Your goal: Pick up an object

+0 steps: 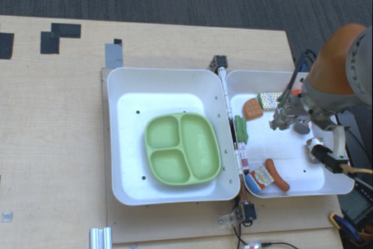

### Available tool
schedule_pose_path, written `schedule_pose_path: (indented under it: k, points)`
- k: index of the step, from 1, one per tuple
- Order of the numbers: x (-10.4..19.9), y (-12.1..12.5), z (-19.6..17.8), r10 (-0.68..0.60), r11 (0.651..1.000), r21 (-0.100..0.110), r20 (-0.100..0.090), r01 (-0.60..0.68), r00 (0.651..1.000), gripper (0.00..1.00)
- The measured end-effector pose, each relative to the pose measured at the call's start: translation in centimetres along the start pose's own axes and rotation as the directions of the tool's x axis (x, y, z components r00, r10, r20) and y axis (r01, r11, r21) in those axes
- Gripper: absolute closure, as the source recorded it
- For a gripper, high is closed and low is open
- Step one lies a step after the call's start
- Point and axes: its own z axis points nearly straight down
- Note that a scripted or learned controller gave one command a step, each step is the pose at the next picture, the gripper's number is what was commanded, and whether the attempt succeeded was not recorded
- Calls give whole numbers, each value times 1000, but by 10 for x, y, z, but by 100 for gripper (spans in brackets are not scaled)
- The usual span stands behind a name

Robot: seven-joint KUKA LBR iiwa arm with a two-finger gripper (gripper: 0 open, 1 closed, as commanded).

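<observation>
Fingers [281, 123] hover near waffle [252, 108], marker [240, 130], sausage [277, 175].

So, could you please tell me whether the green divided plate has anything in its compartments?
Empty. All three compartments of the green divided plate show bare green, as it lies flat in the left bin.

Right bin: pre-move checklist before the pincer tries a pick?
1. Objects available in right bin: ok; orange waffle-like piece, sausage, green item lie there.
2. Pincer over the right bin: ok.
3. Pincer free of any object: cannot tell.
4. Finger opening: cannot tell.
5. Nearest target, waffle-like piece, apart from the bin wall: ok.
6. Green divided plate in the left bin, away from the arm: ok.
</observation>
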Motion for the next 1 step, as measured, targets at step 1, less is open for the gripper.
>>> schedule_pose_path:
  k: [1]
  points:
    - [0,-1,1,0,1000,2,0,0,1000,0]
